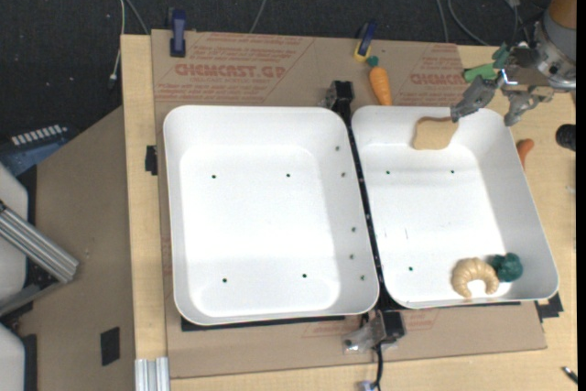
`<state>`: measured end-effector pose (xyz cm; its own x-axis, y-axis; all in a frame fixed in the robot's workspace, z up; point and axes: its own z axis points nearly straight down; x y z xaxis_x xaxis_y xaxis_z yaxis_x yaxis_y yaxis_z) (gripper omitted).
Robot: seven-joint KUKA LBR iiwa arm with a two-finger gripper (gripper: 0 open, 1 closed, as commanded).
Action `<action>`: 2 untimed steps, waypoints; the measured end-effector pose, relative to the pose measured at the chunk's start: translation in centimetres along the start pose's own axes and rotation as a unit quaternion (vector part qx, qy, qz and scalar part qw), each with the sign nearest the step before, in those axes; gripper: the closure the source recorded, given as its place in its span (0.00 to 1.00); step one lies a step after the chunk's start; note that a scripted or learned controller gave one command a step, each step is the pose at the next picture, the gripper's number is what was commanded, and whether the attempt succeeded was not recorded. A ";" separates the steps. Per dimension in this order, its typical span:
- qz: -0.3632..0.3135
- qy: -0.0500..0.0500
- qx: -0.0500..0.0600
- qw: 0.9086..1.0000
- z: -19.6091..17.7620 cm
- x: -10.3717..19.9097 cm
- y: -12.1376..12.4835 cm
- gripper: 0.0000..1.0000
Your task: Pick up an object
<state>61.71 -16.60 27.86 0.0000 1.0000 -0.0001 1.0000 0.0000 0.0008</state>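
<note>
My gripper (487,109) hangs over the far right corner of the right bin (526,197), its fingers (465,103) spread open with nothing between them. A tan, bread-like piece (432,135) lies just left of the left fingertip, against the bin's far wall. In the near right corner of the same bin a pale croissant (476,277) rests against a small dark green object (506,266).
The left bin (174,197) stands beside the right one. A toy carrot (379,85) lies on the cardboard behind the bins, and a small orange piece (524,147) sits just outside the right bin's right wall. Clamps and cables run along the back.
</note>
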 end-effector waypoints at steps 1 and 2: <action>0.001 0.001 0.005 1.000 11.9 -3.5 -1.4 0.00; 0.000 0.000 -0.001 1.000 10.2 -3.3 -1.1 1.00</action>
<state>60.58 -19.94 17.63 -0.0004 1.0000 -0.0008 1.0000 0.0004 0.0021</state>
